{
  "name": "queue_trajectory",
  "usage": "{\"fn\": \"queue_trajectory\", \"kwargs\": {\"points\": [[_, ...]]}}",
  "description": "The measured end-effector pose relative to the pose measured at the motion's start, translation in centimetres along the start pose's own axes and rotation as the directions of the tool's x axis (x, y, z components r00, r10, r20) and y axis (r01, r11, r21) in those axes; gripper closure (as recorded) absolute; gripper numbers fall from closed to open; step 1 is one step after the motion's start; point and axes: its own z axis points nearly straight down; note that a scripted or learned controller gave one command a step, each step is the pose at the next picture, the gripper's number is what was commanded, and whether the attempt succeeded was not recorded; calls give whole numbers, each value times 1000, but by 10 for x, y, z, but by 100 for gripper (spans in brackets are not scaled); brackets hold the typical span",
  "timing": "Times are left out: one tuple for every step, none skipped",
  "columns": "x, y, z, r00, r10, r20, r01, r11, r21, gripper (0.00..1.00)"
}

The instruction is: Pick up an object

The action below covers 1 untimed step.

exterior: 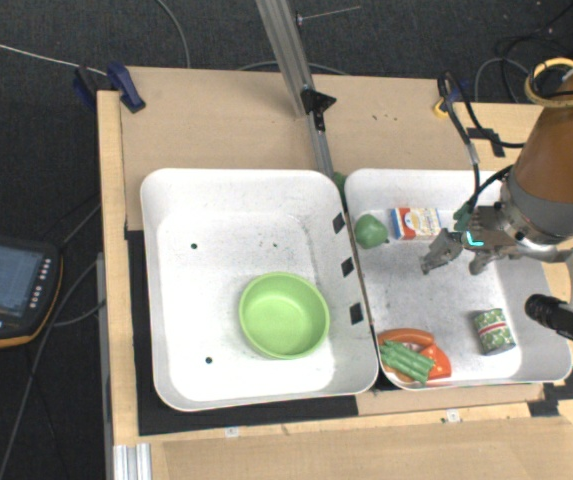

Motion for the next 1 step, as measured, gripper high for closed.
{"fn": "queue_trajectory", "kwargs": {"points": [[0, 0, 0, 1000, 0, 0, 0, 1000, 0, 0]]}}
